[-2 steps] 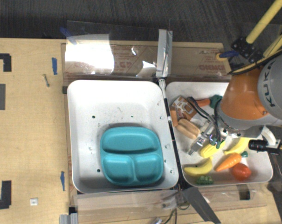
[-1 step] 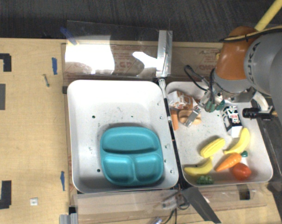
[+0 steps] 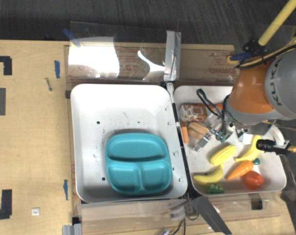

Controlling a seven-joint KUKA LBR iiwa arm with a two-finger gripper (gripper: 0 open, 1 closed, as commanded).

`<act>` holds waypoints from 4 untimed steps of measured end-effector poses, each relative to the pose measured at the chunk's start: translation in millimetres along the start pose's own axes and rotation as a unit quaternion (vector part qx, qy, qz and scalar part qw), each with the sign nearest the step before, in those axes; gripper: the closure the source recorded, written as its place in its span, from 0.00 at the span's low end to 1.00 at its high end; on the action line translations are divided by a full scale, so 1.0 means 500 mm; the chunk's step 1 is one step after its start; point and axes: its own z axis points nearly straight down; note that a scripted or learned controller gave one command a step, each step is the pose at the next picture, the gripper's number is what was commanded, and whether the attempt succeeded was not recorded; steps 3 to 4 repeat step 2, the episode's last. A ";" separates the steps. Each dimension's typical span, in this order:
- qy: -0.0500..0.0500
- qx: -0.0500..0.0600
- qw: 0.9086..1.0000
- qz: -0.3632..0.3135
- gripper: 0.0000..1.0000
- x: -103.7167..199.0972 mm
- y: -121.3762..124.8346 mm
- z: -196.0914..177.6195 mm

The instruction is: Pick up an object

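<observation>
My gripper hangs low in the right bin, near its left-middle, under the orange wrist band. Its two metal fingers stand apart, open, with nothing seen between them. Just left of it lies a tan bread-like piece, with a brown printed packet behind. Directly below the gripper sits a yellow corn cob. Further toward the front are a yellow banana, an orange carrot, a red tomato and a small green piece. Another yellow piece lies to the right.
The left bin holds a teal divided tray at its front. A raised divider wall separates the two bins. The grey arm and a yellow cable fill the upper right. Cardboard bench surface lies to the left.
</observation>
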 end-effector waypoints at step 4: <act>-0.004 -0.004 1.000 -0.016 1.00 0.067 -0.079 -0.024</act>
